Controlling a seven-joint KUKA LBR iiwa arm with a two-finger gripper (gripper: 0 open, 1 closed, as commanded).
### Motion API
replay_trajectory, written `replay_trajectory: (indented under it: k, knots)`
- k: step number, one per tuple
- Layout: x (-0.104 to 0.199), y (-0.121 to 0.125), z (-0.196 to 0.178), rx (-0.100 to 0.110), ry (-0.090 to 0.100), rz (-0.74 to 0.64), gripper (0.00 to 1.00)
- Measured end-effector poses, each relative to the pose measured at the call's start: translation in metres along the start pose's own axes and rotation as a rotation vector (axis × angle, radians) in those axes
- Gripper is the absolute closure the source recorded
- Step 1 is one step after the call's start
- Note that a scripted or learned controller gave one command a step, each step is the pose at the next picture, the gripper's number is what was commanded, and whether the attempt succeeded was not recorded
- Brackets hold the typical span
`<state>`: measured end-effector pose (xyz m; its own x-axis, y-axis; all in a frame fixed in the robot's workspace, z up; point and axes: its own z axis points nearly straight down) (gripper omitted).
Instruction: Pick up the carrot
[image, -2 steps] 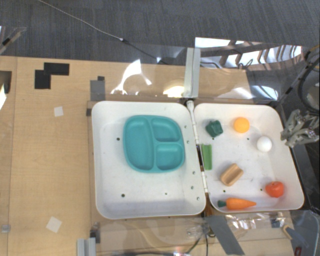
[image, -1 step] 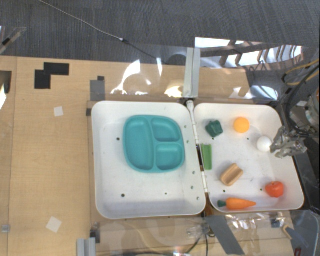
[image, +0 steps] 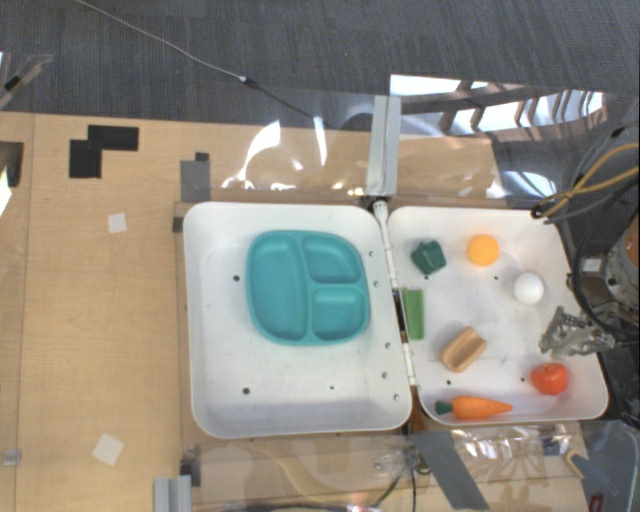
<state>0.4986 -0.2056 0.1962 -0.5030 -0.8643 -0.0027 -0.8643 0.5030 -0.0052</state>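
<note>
An orange carrot (image: 481, 407) with a green stub lies along the front edge of the right bin (image: 500, 300), pointing right. My gripper (image: 572, 337) hangs at the right side of that bin, just above a red tomato (image: 549, 379) and up and to the right of the carrot, apart from it. Nothing shows between its fingers.
The right bin also holds a dark green piece (image: 428, 257), an orange ball (image: 483, 250), a white egg (image: 528, 289), a tan bread piece (image: 463, 349) and a green stick (image: 413, 313) by the divider. A teal divided plate (image: 307, 286) sits in the left bin (image: 215, 390).
</note>
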Motion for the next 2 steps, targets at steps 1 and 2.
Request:
replay_trajectory:
  k: [1, 2]
  knots:
    - [0.005, 0.007, -0.162, 0.014, 0.000, -0.138, 1.00]
    - [0.005, 0.009, -0.065, -0.003, -0.001, -0.300, 1.00]
